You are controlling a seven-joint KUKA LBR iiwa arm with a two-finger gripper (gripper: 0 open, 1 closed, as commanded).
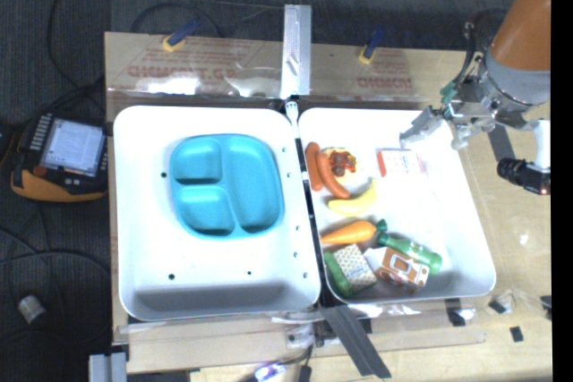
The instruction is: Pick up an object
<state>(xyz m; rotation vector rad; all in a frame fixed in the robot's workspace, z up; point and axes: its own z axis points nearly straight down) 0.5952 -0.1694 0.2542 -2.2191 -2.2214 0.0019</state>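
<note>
My gripper [439, 126] hovers over the far right part of the right bin [466, 219], its fingers spread apart with nothing between them. Just below and left of it lies a small white and red packet [399, 163]. Along the bin's left side lie a hot dog [324, 168] and a yellow banana [352, 199]. Nearer the front lie an orange carrot [347, 233], a green bottle [410, 250], a green-wrapped block [347, 268] and an orange box [399, 268].
The left bin [143, 264] holds a blue sectioned plate [227, 183]. A metal divider post [296, 49] stands at the back between the bins. The arm's orange band [528, 27] and a black fitting [524, 172] hang past the right bin's far right corner.
</note>
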